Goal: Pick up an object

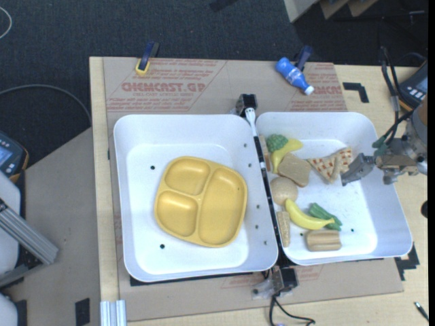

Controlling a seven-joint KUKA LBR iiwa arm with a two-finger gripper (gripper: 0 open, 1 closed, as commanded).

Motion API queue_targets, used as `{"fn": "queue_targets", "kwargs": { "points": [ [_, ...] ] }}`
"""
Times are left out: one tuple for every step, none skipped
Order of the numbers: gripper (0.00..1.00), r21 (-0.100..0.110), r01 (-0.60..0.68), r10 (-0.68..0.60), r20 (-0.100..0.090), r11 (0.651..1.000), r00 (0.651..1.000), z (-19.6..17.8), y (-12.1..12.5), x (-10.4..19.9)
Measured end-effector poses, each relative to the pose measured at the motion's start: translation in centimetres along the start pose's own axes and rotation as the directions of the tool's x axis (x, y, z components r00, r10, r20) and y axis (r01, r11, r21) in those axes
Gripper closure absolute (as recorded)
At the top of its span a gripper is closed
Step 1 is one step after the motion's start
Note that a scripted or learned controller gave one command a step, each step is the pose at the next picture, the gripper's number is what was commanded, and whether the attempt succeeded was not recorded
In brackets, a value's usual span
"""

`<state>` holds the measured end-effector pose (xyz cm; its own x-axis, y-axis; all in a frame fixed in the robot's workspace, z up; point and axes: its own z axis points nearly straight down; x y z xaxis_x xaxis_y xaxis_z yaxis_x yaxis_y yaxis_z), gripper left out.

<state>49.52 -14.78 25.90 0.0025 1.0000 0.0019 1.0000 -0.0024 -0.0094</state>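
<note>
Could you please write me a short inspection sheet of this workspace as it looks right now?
Surface: brown board bearing the left bin and right bin, side by side.
Job's things: right bin holds toy food: banana, pizza slice, bread slice, hot dog, green vegetable.
Clutter: yellow divided plate in the left bin; small blue bottle on the board.
Grippers: pincer over the right bin's right part, beside the pizza slice; nothing seen between its fingers.
Cables: black cable at the board's front edge.
Surroundings: dark carpet.
</note>
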Motion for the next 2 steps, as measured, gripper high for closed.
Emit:
{"fn": "queue_targets", "kwargs": {
  "points": [
    [0.00, -0.010, 0.002, -0.002, 0.002, 1.000, 1.000, -0.5, 0.2, 0.0],
    [0.00, -0.003, 0.002, -0.002, -0.001, 1.000, 1.000, 3.8, 0.4, -0.1]
  ]
}}
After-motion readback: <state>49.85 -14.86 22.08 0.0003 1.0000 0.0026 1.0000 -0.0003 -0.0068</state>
